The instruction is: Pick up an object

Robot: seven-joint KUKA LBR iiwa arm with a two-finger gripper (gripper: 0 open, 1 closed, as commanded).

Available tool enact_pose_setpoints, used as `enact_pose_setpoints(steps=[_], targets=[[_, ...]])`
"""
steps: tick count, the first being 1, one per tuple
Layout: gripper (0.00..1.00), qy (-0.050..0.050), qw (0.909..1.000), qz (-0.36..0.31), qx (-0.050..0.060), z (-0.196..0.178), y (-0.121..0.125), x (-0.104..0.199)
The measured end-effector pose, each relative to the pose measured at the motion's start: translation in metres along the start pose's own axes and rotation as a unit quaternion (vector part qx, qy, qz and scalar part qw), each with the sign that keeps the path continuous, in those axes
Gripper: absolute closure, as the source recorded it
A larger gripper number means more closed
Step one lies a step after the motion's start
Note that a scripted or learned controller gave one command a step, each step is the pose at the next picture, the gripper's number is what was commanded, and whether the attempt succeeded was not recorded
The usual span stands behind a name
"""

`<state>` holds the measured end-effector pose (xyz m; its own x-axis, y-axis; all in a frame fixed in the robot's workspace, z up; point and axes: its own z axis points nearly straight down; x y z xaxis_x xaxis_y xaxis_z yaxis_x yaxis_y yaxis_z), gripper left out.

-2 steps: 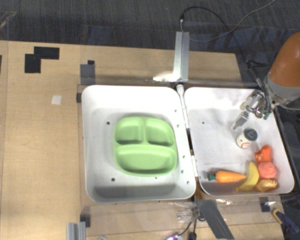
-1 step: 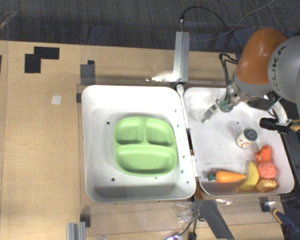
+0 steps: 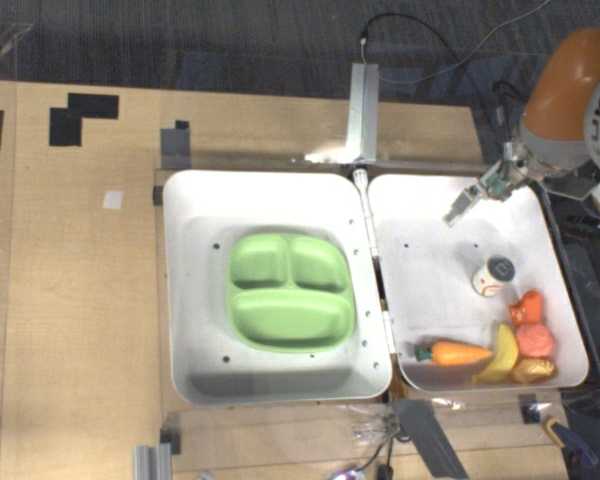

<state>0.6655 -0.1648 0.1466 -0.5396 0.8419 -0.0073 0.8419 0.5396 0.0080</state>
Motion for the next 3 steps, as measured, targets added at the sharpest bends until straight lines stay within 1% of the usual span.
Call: enact_pose_setpoints(steps=[1, 2, 3], targets=[[0.00, 0.000, 0.9942, -0.107, 0.001, 0.029, -0.032, -0.019], [0.00, 0.000, 0.9947, -0.102, 0.000, 0.015, -0.008, 0.003], [0.00, 0.002, 0.9941, 0.108, 0.002, 0.039, -0.122, 0.038]])
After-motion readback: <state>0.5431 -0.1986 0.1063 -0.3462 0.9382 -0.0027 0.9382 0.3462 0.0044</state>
